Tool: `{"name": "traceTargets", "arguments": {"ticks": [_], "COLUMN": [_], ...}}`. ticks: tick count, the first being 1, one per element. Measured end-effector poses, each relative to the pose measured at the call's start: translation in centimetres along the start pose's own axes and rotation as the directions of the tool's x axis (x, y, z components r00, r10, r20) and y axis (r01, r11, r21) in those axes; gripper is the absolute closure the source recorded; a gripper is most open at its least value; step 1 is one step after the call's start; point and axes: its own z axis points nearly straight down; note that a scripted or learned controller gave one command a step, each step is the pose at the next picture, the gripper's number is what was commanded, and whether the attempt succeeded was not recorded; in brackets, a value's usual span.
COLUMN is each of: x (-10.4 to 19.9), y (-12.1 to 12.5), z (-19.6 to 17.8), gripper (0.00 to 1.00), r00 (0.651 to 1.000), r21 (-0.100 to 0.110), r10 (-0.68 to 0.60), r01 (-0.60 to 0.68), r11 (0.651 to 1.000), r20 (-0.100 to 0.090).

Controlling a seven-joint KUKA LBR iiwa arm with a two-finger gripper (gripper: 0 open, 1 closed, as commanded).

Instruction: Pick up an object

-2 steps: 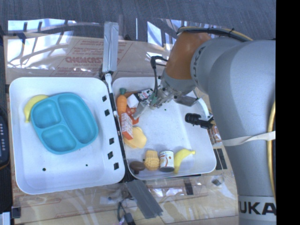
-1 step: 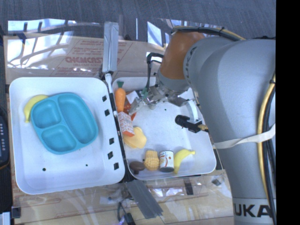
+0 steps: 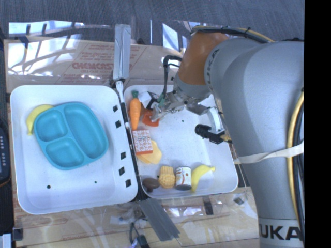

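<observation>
arm (image 3: 258, 118): bulky grey rounded casing
band (image 3: 199, 58): orange, above the wrist
lettering (image 3: 279, 233): white "UKA", low on the arm's base
cables (image 3: 296, 123): black and yellow, beside the casing
end effector (image 3: 160, 109): pale metallic parts

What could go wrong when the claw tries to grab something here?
1. The claw is low over a red thing right next to the carrot. It might bump the carrot or catch both.
2. The red thing lies close to the right bin's back corner, so the claw could knock the wall.
3. The red thing looks flat and partly hidden under the claw, so it might slip out.
</observation>
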Motion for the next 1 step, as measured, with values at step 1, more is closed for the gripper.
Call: {"name": "traceTargets", "arguments": {"ticks": [1], "x": [9.04], "y": [-0.61], "z": [-9.72], "gripper": [1.0], "r00": [0.988], "r21": [-0.043], "r10": [0.156], "r01": [-0.156], "r11": [0.987], "r20": [-0.002]}}
